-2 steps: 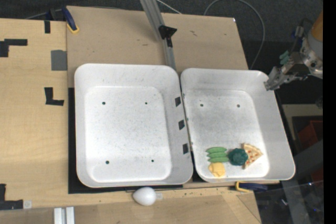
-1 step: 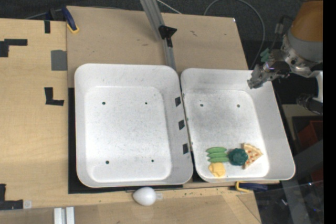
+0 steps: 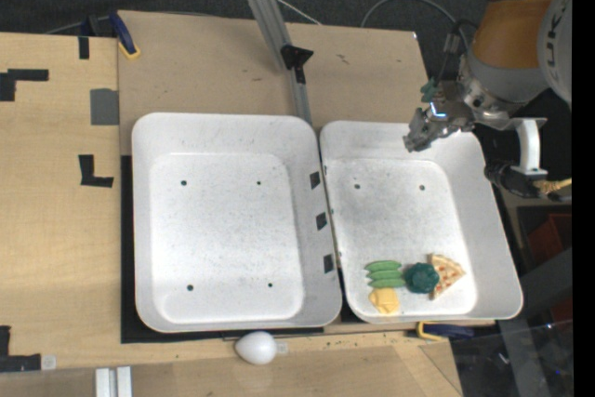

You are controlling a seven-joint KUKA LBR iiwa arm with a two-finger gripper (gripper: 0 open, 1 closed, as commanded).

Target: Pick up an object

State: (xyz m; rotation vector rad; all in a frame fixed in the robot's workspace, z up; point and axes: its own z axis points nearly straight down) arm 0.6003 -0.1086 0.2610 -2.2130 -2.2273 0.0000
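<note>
Nearest the camera, on the bare counter [image 3: 56, 200] just outside the bins, lies a white egg-shaped thing [image 3: 256, 348], far from the tool and off to its left and well toward the camera. Just beyond it, in the near corner of the right bin [image 3: 483, 200], sit 4 small toys bunched together: a green ridged piece [image 3: 383, 271], a yellow piece [image 3: 384, 298] touching its near side, a dark teal round one [image 3: 421, 278] beside them, and a tan wedge like a pizza slice [image 3: 448, 273] against the teal one. All 4 lie well apart from the tool, on the near side of the bin, while the tool is at the far side. The left bin [image 3: 223, 135] lies well off to the tool's left.

Farther back, the tool [image 3: 423, 133] hangs over the far rim of the right bin. It is small and dark here, and I cannot tell how it is set; nothing shows in its grip.

By my reading the pick has not begun and this is the approach. The next move calls for travel toward the camera across the bin to the cluster, then a descent onto 1 toy. The pieces touch, so choosing an outer one, such as the wedge or the green piece, would likely lower the chance of nudging its neighbours.
</note>
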